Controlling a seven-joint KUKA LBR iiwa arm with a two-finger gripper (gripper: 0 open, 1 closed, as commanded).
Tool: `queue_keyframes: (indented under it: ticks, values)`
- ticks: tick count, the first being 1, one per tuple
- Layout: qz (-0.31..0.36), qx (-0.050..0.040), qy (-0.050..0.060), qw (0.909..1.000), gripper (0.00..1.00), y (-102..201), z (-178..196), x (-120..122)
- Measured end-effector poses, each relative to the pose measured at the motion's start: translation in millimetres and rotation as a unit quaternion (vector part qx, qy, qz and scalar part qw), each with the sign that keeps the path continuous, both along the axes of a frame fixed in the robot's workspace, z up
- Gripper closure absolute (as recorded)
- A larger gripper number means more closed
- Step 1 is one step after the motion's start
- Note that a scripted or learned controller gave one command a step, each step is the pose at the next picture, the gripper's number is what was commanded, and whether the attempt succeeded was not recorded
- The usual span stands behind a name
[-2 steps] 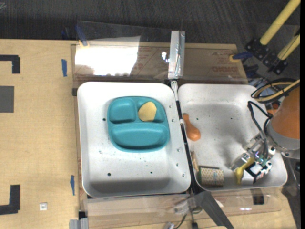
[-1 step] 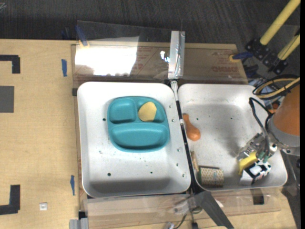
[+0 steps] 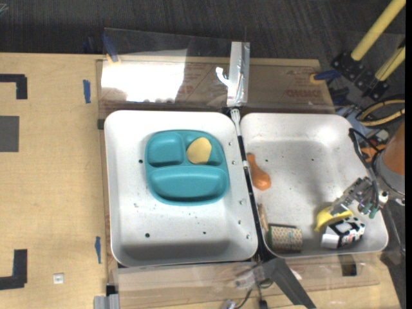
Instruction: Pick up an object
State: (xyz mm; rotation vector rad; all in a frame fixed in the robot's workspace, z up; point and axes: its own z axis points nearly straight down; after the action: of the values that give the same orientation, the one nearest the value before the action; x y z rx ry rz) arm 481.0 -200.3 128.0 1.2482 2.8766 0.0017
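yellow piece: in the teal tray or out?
In. The yellow piece sits in the upper right compartment of the teal tray, in the left bin.

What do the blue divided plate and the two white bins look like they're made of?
The blue divided plate looks like moulded plastic: one even teal colour, rounded compartment edges, a soft matte sheen. The left bin and right bin look like thin white plastic or coated metal, smooth and slightly glossy with dark scuff specks; I can't tell which.

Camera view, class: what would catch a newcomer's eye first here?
The teal divided tray in the left bin, with a yellow lump in its upper right compartment. Then the orange carrot-like piece by the right bin's left wall, and the tool above a yellow item.
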Motion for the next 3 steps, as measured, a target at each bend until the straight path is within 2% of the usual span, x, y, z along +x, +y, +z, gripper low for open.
queue_keyframes:
  ticks: [1,2,3]
  values:
    - [0.215,-0.0014,-0.001,0.9766,1.00,43,68,1]
    - [0.299,-0.0046,-0.002,0.9543,1.00,-25,193,40]
    - [0.214,-0.0018,-0.002,0.9767,1.00,39,240,62]
